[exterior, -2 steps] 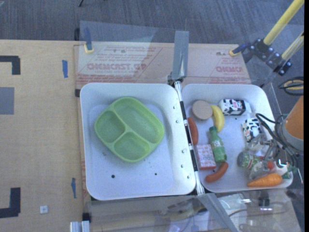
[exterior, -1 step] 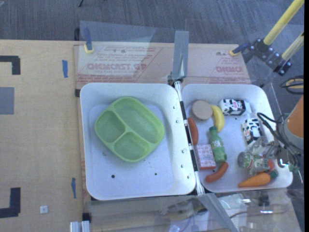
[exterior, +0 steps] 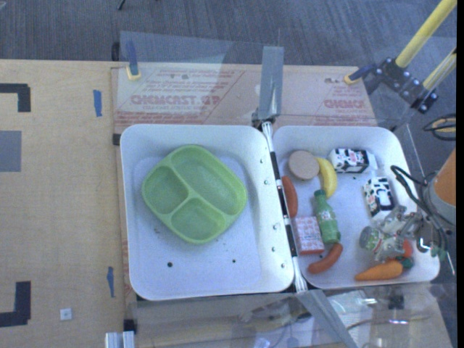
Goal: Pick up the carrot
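The carrot is orange with a green stub at its right end. It lies flat in the near right corner of the right bin. My gripper hangs low over that corner, just behind the carrot and slightly above it. The arm's orange band shows at the right edge. The carrot lies apart from the gripper on the bin floor. A small red piece sits between gripper and carrot, partly hidden.
In the right bin lie a green bottle, a banana, a brown disc, two black-and-white cartons, two sausages and a red box. A green divided plate sits in the left bin.
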`<state>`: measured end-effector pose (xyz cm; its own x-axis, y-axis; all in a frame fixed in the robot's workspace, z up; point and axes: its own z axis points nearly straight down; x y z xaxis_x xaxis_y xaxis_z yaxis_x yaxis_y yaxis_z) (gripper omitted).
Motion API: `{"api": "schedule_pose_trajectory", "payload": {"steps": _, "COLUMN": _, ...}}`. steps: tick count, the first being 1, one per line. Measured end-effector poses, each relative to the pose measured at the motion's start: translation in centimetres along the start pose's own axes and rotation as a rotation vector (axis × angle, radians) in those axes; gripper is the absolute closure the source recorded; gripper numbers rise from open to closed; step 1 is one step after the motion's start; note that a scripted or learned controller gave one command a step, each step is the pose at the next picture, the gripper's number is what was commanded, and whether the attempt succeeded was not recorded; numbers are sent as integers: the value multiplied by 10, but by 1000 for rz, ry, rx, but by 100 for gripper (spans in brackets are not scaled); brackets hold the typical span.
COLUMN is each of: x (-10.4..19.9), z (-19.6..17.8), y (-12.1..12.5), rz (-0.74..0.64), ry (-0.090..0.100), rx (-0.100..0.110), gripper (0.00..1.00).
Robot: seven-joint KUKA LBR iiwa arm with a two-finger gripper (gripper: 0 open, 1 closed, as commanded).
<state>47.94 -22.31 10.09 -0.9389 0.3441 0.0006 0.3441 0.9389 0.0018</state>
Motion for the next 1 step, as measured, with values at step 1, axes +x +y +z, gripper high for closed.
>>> {"api": "schedule_pose_trajectory", "payload": {"steps": 1, "x": 0, "z": -7, "y": 0, "rz": 1, "ry": 1, "rx": -2, "gripper": 100}}
